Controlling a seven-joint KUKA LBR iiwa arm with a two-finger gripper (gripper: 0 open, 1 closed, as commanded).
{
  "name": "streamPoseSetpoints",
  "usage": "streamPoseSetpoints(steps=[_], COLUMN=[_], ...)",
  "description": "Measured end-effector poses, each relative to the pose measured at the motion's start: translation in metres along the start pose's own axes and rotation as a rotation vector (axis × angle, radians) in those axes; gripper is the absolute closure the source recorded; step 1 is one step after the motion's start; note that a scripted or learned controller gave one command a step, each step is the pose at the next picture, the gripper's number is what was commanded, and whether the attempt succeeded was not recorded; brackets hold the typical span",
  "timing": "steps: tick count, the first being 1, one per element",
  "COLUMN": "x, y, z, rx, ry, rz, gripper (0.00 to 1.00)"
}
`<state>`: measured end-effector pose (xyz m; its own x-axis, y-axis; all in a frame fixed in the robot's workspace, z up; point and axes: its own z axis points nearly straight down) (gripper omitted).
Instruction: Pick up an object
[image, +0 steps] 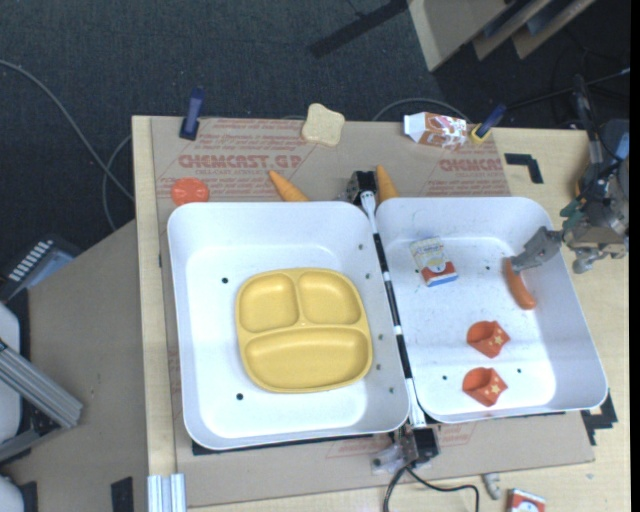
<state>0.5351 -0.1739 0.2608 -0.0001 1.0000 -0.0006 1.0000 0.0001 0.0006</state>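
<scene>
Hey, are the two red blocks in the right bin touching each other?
Apart. The camera view shows bare white bin floor between the upper red block and the lower red block in the right bin.

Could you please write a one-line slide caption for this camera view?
Gripper beside a sausage in the right bin; yellow tray in the left bin.

Both bins are plain white, the left bin holding a mustard-yellow divided plate and the right bin speckled with tiny dark dots, with two red-orange blocks, an orange sausage-looking piece and a small carton in white, blue and red. The bench board is tan cardboard with faded red lettering, and on it sit a pale beige bread slice, an orange carrot and an orange-red disc. The gripper looks grey, though it's kinda blurry.
</scene>
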Motion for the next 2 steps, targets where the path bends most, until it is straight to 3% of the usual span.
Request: streamPoseSetpoints(steps=[1,2], x=[0.012,0.051], y=[-0.035,-0.045], z=[0.101,0.171], rx=[0.003,-0.015], ry=[0.001,-0.009], rz=[0.001,0.003], gripper=[0.00,0.00])
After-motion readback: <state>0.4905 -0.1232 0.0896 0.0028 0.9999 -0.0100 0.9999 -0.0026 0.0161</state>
